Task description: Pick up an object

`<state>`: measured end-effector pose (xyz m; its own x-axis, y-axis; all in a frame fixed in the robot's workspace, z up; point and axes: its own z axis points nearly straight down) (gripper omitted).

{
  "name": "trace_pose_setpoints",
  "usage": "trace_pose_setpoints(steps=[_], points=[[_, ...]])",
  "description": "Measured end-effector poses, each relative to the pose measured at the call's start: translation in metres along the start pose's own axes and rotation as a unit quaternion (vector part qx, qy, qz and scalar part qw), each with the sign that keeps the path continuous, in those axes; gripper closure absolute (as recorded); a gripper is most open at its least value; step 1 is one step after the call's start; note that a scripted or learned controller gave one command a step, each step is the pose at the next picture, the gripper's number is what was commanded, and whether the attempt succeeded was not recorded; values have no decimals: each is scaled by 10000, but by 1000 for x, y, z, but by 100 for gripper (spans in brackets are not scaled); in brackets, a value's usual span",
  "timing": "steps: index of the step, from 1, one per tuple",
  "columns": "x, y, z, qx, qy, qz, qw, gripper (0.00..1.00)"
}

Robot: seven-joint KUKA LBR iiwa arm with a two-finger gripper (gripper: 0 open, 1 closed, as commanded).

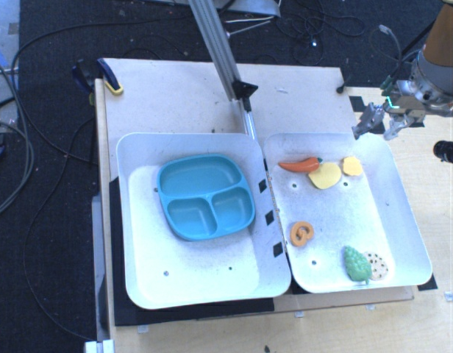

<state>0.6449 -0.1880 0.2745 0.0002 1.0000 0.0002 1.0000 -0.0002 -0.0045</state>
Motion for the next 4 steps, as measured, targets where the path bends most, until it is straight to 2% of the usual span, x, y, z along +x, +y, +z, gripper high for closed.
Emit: trace_pose_setpoints(steps=[1,4], points=[[0,1,-3,-27,-5,-6,10000,0],[-6,-2,145,-11,-5,2,10000,0]])
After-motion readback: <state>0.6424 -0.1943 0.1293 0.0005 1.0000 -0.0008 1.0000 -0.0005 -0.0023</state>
